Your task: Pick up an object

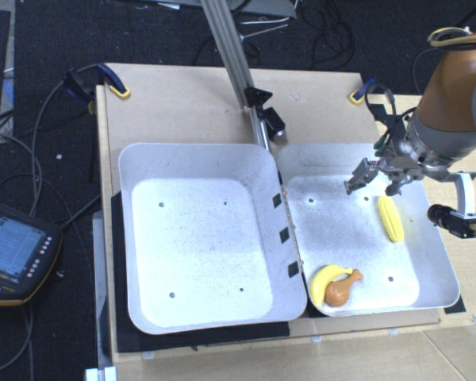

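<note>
In the right bin (333, 228) lie a yellow corn cob (391, 218) near the right side and, at the front edge, a yellow banana (327, 276) touching an orange-brown drumstick-shaped toy (340, 289). My gripper (376, 182) hangs above the bin's back right part, just up and left of the corn cob. Its two dark fingers are spread apart with nothing between them.
The left bin (198, 236) sits beside the right one, joined along a raised middle rim with black clips (287, 232). A slanted metal pole (234, 50) rises behind the bins. Blue and yellow clamps (111, 82) hold the board's back corners.
</note>
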Controlling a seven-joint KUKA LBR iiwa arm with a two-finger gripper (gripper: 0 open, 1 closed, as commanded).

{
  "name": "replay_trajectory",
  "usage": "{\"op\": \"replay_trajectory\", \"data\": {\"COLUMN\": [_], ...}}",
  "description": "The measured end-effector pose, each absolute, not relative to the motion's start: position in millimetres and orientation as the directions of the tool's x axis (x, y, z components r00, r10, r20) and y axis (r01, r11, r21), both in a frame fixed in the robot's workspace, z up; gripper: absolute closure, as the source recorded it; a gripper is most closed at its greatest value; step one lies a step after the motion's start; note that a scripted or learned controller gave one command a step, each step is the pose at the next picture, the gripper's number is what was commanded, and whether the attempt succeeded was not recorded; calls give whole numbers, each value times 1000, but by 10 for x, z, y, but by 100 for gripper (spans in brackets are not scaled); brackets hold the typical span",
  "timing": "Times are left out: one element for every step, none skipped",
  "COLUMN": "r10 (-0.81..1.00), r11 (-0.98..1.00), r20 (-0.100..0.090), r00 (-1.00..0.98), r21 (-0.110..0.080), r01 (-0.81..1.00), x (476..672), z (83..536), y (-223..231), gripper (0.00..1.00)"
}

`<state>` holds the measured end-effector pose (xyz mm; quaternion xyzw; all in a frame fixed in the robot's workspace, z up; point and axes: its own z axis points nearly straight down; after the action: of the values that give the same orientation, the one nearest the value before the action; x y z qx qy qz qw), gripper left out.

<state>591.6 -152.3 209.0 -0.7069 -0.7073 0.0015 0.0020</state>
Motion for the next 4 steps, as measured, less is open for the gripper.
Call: {"op": "replay_trajectory", "data": {"r10": [1000,1000,1000,1000], "r11": [0,0,0,1], "r20": [1,1,0,-1], "r00": [0,0,0,-1], "r21": [-6,-5,0,5], "r01": [1000,1000,1000,1000], "x": [5952,5940,5953,6002], "z": [1483,953,1082,1699], "y": [-1569,-1564,-1569,-1537], "gripper": [0,0,100,100]}}
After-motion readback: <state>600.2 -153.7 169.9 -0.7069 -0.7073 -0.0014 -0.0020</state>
